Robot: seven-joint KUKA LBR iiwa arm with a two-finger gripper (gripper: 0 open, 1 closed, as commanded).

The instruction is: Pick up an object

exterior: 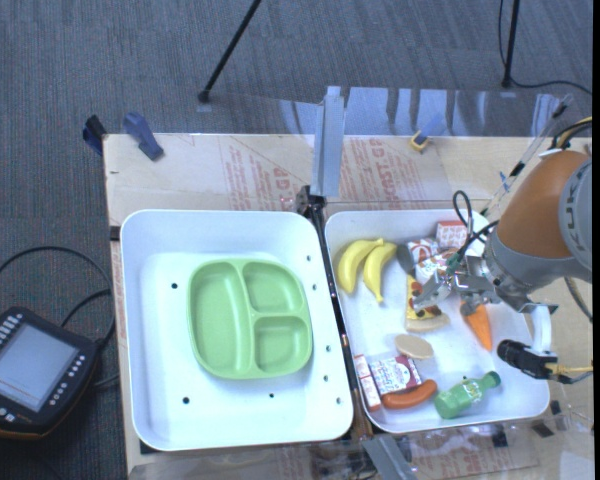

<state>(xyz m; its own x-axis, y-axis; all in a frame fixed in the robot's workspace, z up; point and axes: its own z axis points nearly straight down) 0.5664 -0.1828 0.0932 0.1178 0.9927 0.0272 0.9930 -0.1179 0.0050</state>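
Observation:
The right bin (pixel 540 393) holds two yellow bananas (pixel 365 265), an orange carrot (pixel 480 328), a green bottle (pixel 467 394), a red sausage (pixel 410 395), a red and white carton (pixel 390 374), a beige oval piece (pixel 414 345) and snack packets (pixel 435 250). My gripper (pixel 448 288) hangs low over the middle of this bin. It is just above a yellow and red snack (pixel 423 310), with the carrot close on its right. I see nothing held in it.
The left bin (pixel 140 268) holds a green divided plate (pixel 250 318). A metal post (pixel 330 153) stands behind the seam between the bins. A teach pendant (pixel 30 368) lies on the floor at the left. Tripod legs (pixel 240 38) cross the back.

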